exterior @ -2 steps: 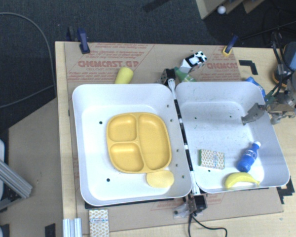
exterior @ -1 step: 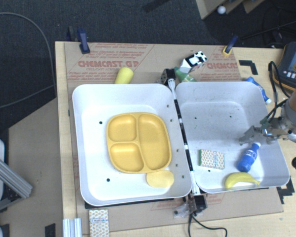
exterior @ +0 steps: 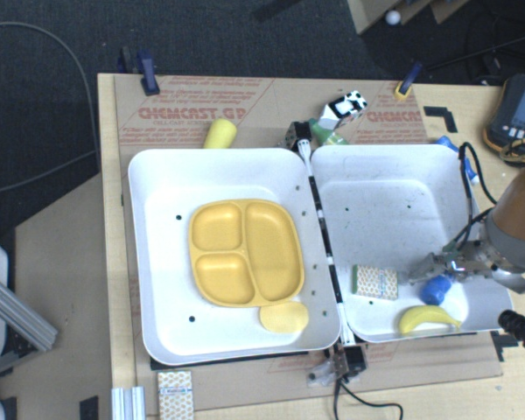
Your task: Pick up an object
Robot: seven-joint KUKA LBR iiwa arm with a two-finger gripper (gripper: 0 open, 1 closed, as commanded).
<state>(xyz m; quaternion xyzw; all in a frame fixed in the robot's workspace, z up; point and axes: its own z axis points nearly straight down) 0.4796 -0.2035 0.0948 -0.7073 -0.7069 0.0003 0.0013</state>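
So going left to right: the left bin (exterior: pixel 149 234) has a yellow divided plate (exterior: pixel 245 252) sitting in the middle, with a pale yellow round disc (exterior: pixel 284 317) just touching its lower right corner. Behind that bin, on the bench, there's a small yellow thing (exterior: pixel 219 133) lying on the cardboard sheet (exterior: pixel 192 108).

The right bin (exterior: pixel 376 182) is where the action is. Near its front there's a small speckled sponge-looking pad (exterior: pixel 375 282), then a banana (exterior: pixel 427 319) lying along the front wall, and just above the banana a blue object (exterior: pixel 436 289). The gripper (exterior: pixel 446 268) is right down on that blue object, coming in from the right. I honestly can't tell whether it's clamped on it or just sitting above it; the metal bits blur together at this angle.

What could go wrong: the blue thing looks small and roundish, so it could squirt out sideways if pinched off centre. The banana sits just beside it, so a finger might nudge that instead. It's also near the bin's front wall.

Readable writing: the cardboard says "CHEMCAST GP" in red, repeated at the right, partly hidden
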